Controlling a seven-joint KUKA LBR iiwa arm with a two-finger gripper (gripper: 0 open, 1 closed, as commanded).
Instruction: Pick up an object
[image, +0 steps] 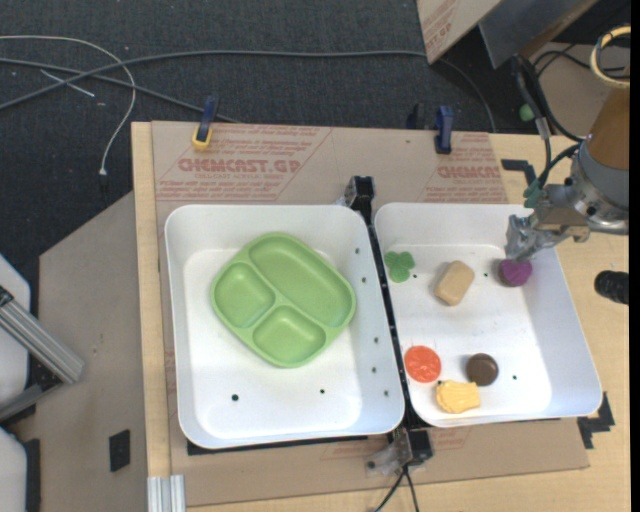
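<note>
While the arm leans in from the right, its end effector (522, 243) hangs at the far right of the right bin (560, 395), just above and touching or nearly touching a small purple object (515, 271). From where I stand I cannot tell whether it is spread wide or pinched narrow, and nothing shows between its tips, so I would not call the purple piece held.

To do this well, I think the end effector should straddle the purple piece squarely before closing, since it lies close to the bin's far wall and could skid against it. The tan block (454, 282) sits well apart to the left, so there is room. A straight lift would test the grip. The green tray (284, 298) lies in the left bin (190, 400), out of the way.
</note>
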